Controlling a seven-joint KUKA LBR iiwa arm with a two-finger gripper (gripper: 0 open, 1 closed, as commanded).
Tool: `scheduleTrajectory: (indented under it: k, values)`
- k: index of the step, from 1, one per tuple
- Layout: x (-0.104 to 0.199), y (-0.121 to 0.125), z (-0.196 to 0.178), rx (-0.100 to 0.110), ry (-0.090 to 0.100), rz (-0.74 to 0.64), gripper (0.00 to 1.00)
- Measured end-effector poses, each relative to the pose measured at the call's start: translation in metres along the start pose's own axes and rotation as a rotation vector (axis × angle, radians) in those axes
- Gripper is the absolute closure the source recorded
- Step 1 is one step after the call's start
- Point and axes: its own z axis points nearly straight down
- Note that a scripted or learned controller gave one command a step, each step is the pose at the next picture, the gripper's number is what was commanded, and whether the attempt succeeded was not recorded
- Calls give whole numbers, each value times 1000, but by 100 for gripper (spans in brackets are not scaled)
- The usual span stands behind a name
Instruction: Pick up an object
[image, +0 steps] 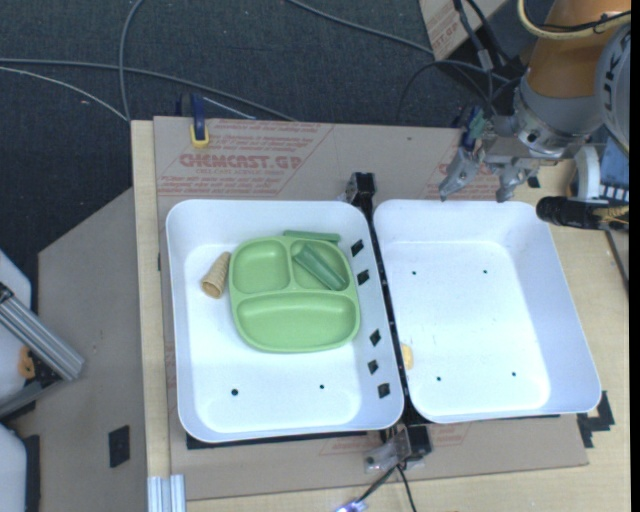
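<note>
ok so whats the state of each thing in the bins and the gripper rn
green divided plate: flat in the left bin, right way up
green pod-like piece: lying in the plate's upper right compartment
tan cone: on its side, touching the plate's left edge
gripper: open, holding nothing, above the right bin's far rim

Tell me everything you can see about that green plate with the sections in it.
The pale green divided plate, plastic by its look, is a rounded square with three compartments: two small ones at the far side and one wide one nearest the camera. It lies flat in the left white bin. A darker green piece rests in its far right compartment, and a small tan cone lies just off its left edge.
</note>
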Motion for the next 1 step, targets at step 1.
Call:
scheduleTrajectory:
  k: [1]
  values:
    - [0,2,-9,-14,-1,-2,0]
